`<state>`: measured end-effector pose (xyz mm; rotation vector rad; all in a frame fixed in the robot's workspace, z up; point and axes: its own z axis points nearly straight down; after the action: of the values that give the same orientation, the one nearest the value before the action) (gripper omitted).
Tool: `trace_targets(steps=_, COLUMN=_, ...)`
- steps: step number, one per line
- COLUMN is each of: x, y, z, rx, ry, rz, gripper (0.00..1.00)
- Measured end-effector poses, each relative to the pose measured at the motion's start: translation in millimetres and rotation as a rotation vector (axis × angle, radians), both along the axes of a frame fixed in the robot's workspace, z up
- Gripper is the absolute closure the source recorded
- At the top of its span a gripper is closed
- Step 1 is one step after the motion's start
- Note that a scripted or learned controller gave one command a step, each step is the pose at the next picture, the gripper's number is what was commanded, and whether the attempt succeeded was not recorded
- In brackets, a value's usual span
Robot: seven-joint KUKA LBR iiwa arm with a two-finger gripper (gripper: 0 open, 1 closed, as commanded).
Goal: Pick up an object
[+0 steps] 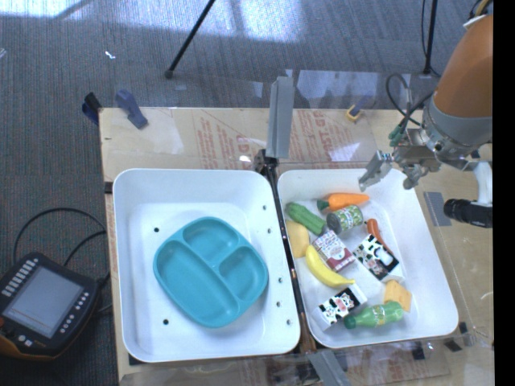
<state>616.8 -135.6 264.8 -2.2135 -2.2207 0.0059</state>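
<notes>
The hand hangs above the far edge of the right bin, its two fingers spread apart and gripping nothing, one finger tilted out toward the divider and the other pointing down near the bin's far right corner. The grey wrist and the orange band of the arm rise behind it.

Just below the hand lies a toy carrot, and beside that a small green-labelled can on its side. Lower and toward the divider rest a green cucumber and a pale yellow piece. Further down from the hand sit a pink-and-white carton, a yellow banana, a black-and-white cow-patterned carton with a red-orange piece touching its upper edge, a second cow-patterned carton, an orange wedge and a green bottle lying flat near the bin's near rim.

Well away from the hand, across the divider, the left bin holds a blue compartment plate. Both bins stand on the surface.
</notes>
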Motion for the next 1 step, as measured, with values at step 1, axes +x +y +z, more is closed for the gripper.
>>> trace_targets(steps=1, x=-9.5, y=13.5, z=-144.6, rx=0.001, ry=0.002, rz=0.027, gripper=0.00)
